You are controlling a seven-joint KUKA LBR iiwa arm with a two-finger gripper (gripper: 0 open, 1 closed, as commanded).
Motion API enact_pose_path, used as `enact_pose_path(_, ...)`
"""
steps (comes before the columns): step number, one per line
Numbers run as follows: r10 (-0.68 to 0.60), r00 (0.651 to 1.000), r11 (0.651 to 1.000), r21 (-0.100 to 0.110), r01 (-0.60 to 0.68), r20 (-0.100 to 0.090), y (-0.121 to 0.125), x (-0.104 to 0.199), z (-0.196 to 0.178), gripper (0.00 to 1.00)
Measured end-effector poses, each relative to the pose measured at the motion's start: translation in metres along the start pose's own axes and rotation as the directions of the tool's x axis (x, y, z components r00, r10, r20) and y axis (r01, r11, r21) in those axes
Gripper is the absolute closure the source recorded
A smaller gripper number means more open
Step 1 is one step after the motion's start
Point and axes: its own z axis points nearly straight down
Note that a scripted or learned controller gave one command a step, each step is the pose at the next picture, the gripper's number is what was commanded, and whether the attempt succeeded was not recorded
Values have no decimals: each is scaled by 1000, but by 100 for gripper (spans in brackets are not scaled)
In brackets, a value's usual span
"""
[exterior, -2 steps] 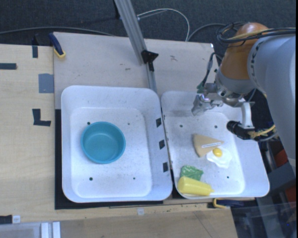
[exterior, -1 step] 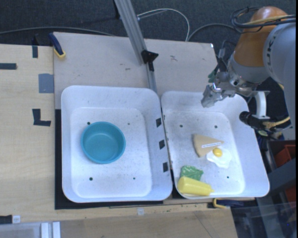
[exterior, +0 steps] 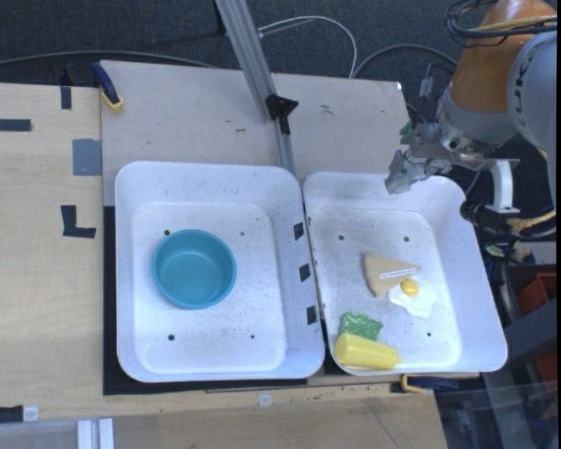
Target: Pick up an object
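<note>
Arm [exterior: 505, 64] is reaching in from the upper right of the frame, gripper [exterior: 404, 174] hanging over the top edge of the right bin [exterior: 467, 279], near its upper right corner. Fingers too small and blurred here, cannot tell how far open they are; nothing is showing between them, so not calling anything held.

Pickable things are all sitting in the lower half of the right bin. Tan wedge [exterior: 385, 271] is lying about mid-bin, and touching it on the lower right is a fried egg toy [exterior: 413, 295], white with a yellow yolk. Green piece [exterior: 360, 325] is sitting lower, with a yellow piece [exterior: 365, 352] just below it against the bottom rim. Left bin [exterior: 140, 251] is holding a blue bowl [exterior: 194, 267], well apart from the gripper.

Key relation: the wedge is the nearest thing, lying almost straight down-frame from the gripper, very slightly left. Its long axis is running roughly left-right with a slight tilt, point toward the right by the egg. The yellow piece is also lying roughly left-right, but farther down-frame.

Judgement: the pick is not yet begun, gripper is looking to be at approach height over the bin rim. Next move is likely calling for travel down-frame and a descent. Risk: the egg is touching the wedge, so a close there could be catching both or nudging one away.
</note>
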Motion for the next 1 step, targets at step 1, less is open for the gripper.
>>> enact_pose_path(1,-5,1000,1000,2,5,-2,-13,60,-7,100)
